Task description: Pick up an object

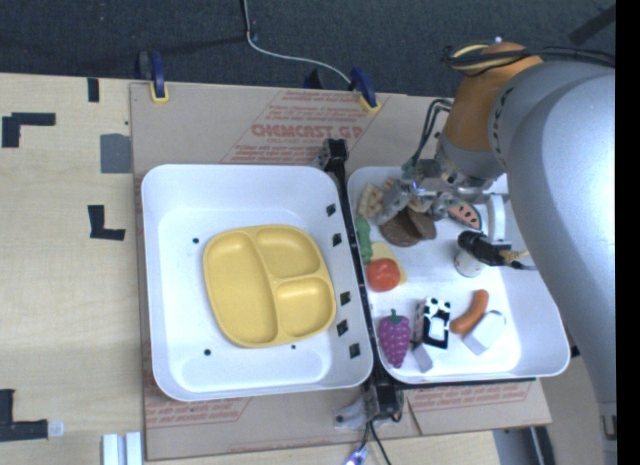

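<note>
Two shallow white bins sit side by side on a bench, seen from above at a slant. The left bin [170, 253] holds a yellow divided plate [268, 283].

The right bin [520, 358] holds a scatter of small toy foods. The grey arm [560, 203], with its orange band [475, 113], reaches in from the right. Its gripper [420, 196] sits low over the far end of the right bin.

Directly below the gripper, and seemingly touching it, lies a brown object [405, 228]. The clutter there hides whether the gripper is open or closed, and whether it grips anything.

A beige waffle-like piece [377, 199] lies just beside the gripper, towards the divider between the bins. An orange-pink piece [463, 215] lies on its other side.

Nearer the camera are a red tomato [383, 274] and a bunch of purple grapes [394, 338]. Beside the grapes are a black-and-white piece [435, 321], an orange sausage [469, 311] and a white block [487, 332]. These are all well apart from the gripper.
</note>
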Available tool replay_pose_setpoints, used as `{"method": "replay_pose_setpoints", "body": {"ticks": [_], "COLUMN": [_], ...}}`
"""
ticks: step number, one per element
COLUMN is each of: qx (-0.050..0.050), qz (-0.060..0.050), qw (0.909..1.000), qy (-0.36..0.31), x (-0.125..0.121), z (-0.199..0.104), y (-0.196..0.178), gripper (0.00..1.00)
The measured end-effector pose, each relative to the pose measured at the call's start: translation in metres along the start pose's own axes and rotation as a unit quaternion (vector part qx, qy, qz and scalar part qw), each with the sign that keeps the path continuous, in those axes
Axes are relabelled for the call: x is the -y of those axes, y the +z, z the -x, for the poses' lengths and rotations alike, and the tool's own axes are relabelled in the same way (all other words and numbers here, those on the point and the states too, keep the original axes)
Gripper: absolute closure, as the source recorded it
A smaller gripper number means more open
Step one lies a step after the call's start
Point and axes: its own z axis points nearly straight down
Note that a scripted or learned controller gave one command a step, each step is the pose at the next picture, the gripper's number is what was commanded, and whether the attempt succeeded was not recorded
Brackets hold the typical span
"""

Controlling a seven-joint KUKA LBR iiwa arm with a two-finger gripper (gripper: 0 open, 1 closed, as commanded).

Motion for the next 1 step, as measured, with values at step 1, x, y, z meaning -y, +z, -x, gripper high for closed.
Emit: {"method": "replay_pose_setpoints", "body": {"ticks": [1], "qx": [0.000], "qz": [0.003], "qw": [1.0000], "qy": [0.003], "x": [0.0014], "z": [0.0004], "y": [-0.0090], "gripper": [1.00]}}
